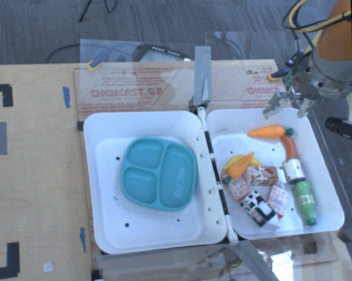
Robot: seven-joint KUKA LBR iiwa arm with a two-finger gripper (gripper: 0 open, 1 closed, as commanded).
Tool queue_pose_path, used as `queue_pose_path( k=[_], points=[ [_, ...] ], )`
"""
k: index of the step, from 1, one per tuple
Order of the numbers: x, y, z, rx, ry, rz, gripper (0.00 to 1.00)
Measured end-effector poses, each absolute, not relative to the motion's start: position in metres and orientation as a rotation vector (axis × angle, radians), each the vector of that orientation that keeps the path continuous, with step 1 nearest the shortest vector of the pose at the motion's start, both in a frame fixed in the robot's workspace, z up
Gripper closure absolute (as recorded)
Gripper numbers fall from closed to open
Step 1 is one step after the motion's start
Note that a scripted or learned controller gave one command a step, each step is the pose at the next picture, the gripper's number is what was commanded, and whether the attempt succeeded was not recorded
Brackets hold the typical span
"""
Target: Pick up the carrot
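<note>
the gripper (289, 104), a grey two-finger tool under the orange-banded wrist, hangs over the top edge of the right white bin (322, 160), and its two fingers look spread with nothing between them. below it, toward six o'clock and a touch toward seven, lies the carrot (267, 132), a small orange plastic toy with a green stub at its right end. it sits in the upper part of the right bin, lying flat, near the gripper but clearly apart from it.

here's the relation that matters: the carrot's long axis runs close to nine-to-three, pointed tip at nine, green top at three. so by my read the fingers want to straddle it across the short way, closing along twelve-to-six, after a short shift toward six o'clock and a drop.

watch the neighbours: a curved orange-red sausage-like toy (289, 145) starts just beside the carrot's green end and bends away toward five o'clock, close enough to catch a finger. a yellow-orange toy (241, 162) lies farther off at seven o'clock from the carrot. the teal divided plate (159, 174) sits in the left white bin (102, 187), well clear at nine o'clock.
</note>
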State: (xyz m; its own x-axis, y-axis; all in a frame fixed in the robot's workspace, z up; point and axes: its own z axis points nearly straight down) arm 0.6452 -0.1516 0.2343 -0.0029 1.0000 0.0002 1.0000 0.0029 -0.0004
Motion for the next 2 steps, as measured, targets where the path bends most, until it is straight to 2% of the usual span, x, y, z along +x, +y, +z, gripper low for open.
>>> queue_pose_path(
  k=[1, 2],
  points=[
    [0.629, -0.125, 0.109, -2.044, -2.387, -0.001, 0.00],
    [0.630, -0.125, 0.120, -2.049, -2.388, -0.005, 1.00]
  ],
)
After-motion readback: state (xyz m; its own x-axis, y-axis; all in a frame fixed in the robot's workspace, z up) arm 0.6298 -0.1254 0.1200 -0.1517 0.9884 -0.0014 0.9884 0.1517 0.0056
